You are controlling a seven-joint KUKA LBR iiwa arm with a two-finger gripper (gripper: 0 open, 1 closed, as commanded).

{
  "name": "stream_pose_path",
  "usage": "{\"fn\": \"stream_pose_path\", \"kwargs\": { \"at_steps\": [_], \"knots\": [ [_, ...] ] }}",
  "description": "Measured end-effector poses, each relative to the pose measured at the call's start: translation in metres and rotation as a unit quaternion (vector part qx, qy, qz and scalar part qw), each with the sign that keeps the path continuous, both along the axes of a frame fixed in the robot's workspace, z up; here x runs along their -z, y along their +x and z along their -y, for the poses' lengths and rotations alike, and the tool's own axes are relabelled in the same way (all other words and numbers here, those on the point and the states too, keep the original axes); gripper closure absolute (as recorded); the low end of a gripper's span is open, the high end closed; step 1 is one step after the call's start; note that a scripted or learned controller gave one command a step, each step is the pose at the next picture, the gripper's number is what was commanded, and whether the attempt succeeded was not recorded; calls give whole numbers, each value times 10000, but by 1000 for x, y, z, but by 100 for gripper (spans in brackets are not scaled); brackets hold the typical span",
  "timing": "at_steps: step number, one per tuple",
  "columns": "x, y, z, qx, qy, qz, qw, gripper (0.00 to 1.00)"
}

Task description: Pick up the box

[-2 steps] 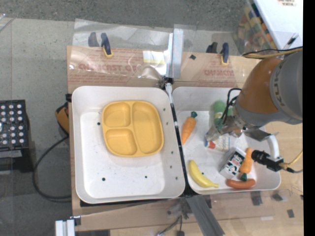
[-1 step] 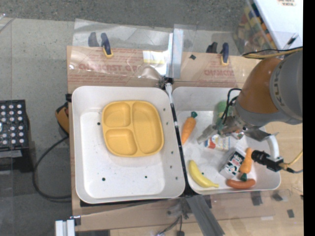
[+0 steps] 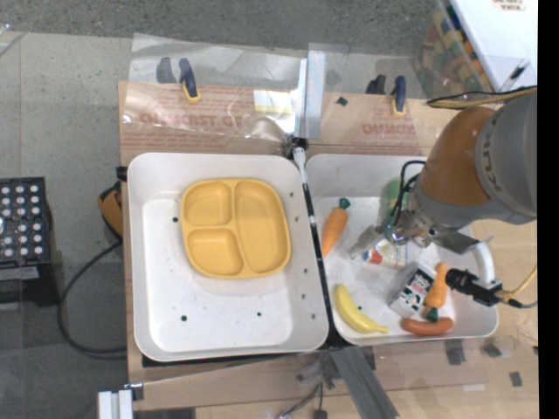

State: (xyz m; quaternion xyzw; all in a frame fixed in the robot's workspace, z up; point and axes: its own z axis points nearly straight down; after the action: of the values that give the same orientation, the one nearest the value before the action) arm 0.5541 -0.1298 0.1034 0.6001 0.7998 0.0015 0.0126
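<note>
- Toward the front right corner of the right-hand shallow white bin (image 3: 362,175) lies the small black-and-white printed cardboard box (image 3: 411,291), flat on the bin floor and turned askew to the walls.
- Just beside the box on its right is a small orange toy carrot (image 3: 437,287), seemingly touching it; near its front is a red-orange sausage-shaped toy (image 3: 427,326), and to its left, a little apart, a yellow toy banana (image 3: 356,312).
- Above and left of the box hovers the two-finger gripper (image 3: 390,238) of the grey arm, over a small white-and-red item (image 3: 377,254) that I cannot identify. Whether the gripper is released or clenched cannot be told, and nothing is visibly held in it.
- To do this step well, I judge the gripper should shift toward the front right until centred over the box, turn to match the box's skewed short sides, and descend straight, keeping clear of the small carrot crowding one edge.
- Counted: one box, two carrots including a larger orange toy carrot (image 3: 334,226) by the dividing wall, one banana, one red toy.
- Two bins sit on the tabletop; the left white bin (image 3: 157,312) holds one yellow three-compartment plastic plate (image 3: 236,227).
</note>
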Motion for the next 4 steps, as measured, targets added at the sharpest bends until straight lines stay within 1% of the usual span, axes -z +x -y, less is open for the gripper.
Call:
{"fn": "stream_pose_path", "kwargs": {
  "at_steps": [1, 2, 3, 4],
  "knots": [
    [-10, 1, 1, 10, -6, 23, 10000, 100],
    [-10, 1, 1, 10, -5, 21, 10000, 0],
    [-1, -3, -10, 215, 9, 34, 9998, 0],
    [-10, -3, -10, 227, 21, 29, 9997, 100]
  ]
}}
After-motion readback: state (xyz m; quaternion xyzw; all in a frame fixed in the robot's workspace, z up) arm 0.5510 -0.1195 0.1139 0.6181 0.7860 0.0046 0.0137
